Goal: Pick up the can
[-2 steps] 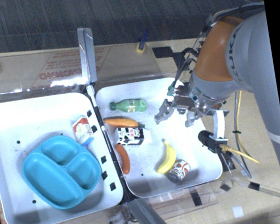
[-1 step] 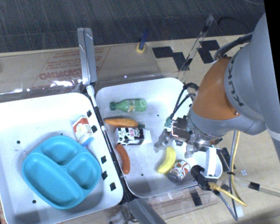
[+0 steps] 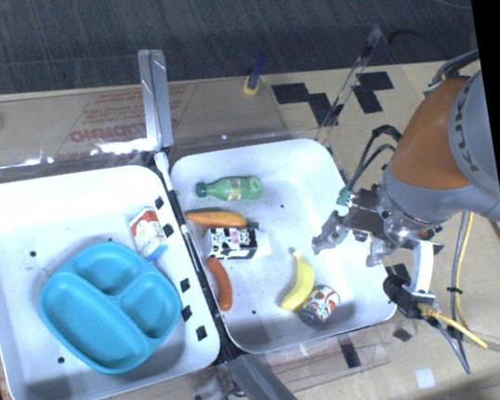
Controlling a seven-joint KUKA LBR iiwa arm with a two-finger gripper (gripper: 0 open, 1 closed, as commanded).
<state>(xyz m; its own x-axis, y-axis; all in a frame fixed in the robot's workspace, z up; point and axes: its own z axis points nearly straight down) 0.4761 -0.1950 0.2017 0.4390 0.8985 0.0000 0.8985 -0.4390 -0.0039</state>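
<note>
The can (image 3: 320, 305), red and white with a silver top, lies on its side near the front edge of the right bin (image 3: 318, 151). It touches the lower end of a banana (image 3: 298, 282). My gripper (image 3: 347, 247) hovers over the bin's right side, up and to the right of the can and apart from it. Its fingers (image 3: 328, 234) stand open with nothing between them.
The right bin also holds a green bottle (image 3: 228, 188), a bread roll (image 3: 216, 218), a black-and-white carton (image 3: 232, 241) and a sausage (image 3: 221, 284). The left bin (image 3: 9, 280) holds a blue divided plate (image 3: 109, 306) and a small red-and-white carton (image 3: 147, 231).
</note>
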